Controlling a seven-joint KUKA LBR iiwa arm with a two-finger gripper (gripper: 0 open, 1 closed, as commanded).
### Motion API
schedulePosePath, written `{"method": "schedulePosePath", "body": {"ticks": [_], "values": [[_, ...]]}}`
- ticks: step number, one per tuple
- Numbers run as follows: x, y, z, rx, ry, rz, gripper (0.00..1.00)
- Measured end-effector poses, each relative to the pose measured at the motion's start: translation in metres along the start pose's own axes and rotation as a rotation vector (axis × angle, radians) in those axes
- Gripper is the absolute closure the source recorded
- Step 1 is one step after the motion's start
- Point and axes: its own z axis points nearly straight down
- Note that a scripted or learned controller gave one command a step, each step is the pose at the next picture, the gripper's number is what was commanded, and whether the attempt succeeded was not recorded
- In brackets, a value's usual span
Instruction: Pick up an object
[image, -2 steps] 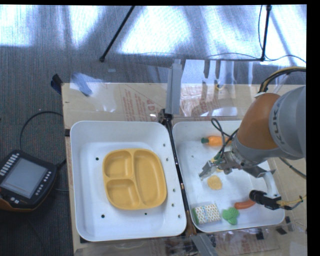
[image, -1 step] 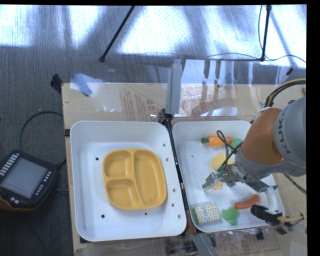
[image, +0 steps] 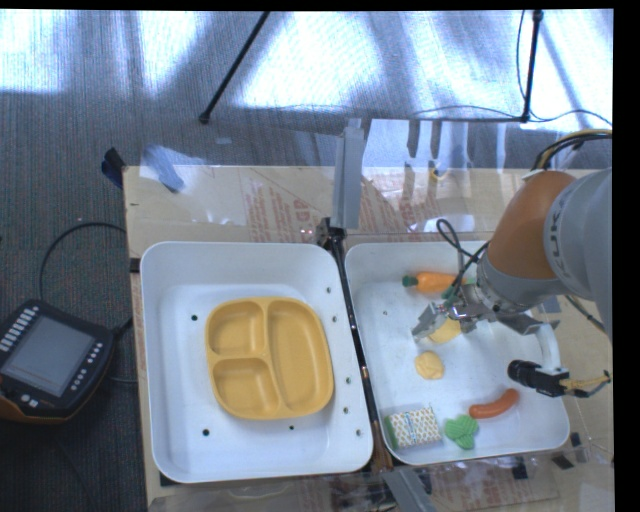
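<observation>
Grey carpet (image: 60, 150) surrounds the bench. A yellow divided plate (image: 269, 357) is seated in the left bin (image: 170, 290). In the right bin (image: 380, 275), the gripper (image: 440, 322) is closed around a yellow object (image: 446, 331); a carrot (image: 432, 282), sausage (image: 494, 403) and broccoli (image: 461, 431) lie nearby.

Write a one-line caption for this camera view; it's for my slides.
Gripper over a yellow toy in the right bin; tray in the left.
</observation>
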Motion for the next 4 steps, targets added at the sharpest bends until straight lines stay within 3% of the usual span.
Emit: {"method": "schedulePosePath", "body": {"ticks": [1, 2, 3, 4], "values": [[-0.005, 0.003, -0.019, 0.000, 0.000, 0.124, 0.00], [0.005, 0.056, 0.002, 0.003, 0.001, 0.168, 0.00], [0.062, -0.013, 0.001, 0.004, 0.002, 0.170, 0.00], [0.061, -0.013, -0.008, 0.007, 0.003, 0.171, 1.00]]}}
